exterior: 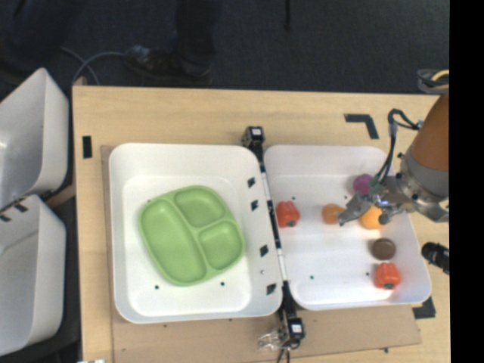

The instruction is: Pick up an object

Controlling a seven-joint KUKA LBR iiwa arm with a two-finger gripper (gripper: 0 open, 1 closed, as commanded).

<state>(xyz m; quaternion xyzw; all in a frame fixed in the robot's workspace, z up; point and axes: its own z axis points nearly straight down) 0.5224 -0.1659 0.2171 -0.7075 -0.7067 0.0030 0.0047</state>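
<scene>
Tool over the right bin, its fingers spread on either side of a yellow-orange ball.

On the wooden desk [181,116], the left bin [121,293] holds a green divided plate [190,234] with three compartments, lying flat near the middle. The right bin [318,293] carries the loose pieces: a red-orange toy [287,214] close to its left wall, a small orange piece [331,214] further right, then the yellow-orange ball [371,218] resting on the bin floor between the tool's fingers, a purple piece [364,182] just above it, a brown round piece [383,248] below it and a red toy [386,276] near the bottom right corner. The tool [370,212] stands apart, its dark fingers flanking the ball; whether they touch it is unclear. The grey arm [423,176] with its orange band enters from the right.
</scene>
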